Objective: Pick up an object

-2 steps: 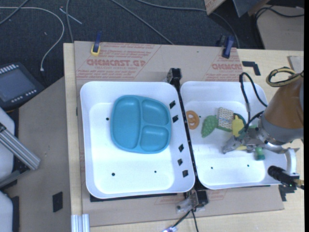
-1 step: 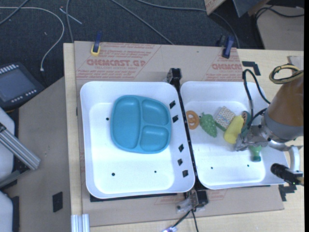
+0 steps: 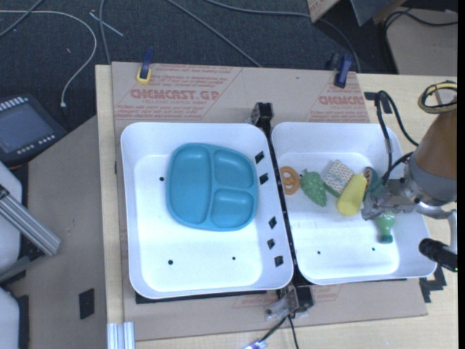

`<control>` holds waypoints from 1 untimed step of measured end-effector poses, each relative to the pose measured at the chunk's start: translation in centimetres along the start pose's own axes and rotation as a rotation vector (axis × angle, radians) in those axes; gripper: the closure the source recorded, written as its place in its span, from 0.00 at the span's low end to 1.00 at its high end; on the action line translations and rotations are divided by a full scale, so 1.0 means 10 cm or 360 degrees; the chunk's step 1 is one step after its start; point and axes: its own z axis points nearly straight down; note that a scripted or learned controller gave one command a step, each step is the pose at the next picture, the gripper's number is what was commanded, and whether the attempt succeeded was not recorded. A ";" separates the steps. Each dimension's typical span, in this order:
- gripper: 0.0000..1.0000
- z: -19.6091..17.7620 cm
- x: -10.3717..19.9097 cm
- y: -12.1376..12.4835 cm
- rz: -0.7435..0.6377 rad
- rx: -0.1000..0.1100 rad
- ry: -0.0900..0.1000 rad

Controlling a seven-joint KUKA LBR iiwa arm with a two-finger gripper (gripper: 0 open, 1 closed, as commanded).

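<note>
Plainly, the hand (image 3: pixel 381 213), its grip unreadable here, is crowding the yellow object (image 3: pixel 352 194) and green piece (image 3: pixel 384 227), risking a nudge instead of a pick.

Single fixed camera, mounted above the worktop (image 3: pixel 218 86), looking down at a slant. Both white bins sit mid-frame: left bin (image 3: pixel 145 267), right bin (image 3: pixel 341 264). Floor and cables occupy the upper frame. Arm (image 3: pixel 439 158) enters at right edge.
</note>
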 end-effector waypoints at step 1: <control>1.00 -0.65 -0.02 0.03 -0.0001 -0.0007 -0.0002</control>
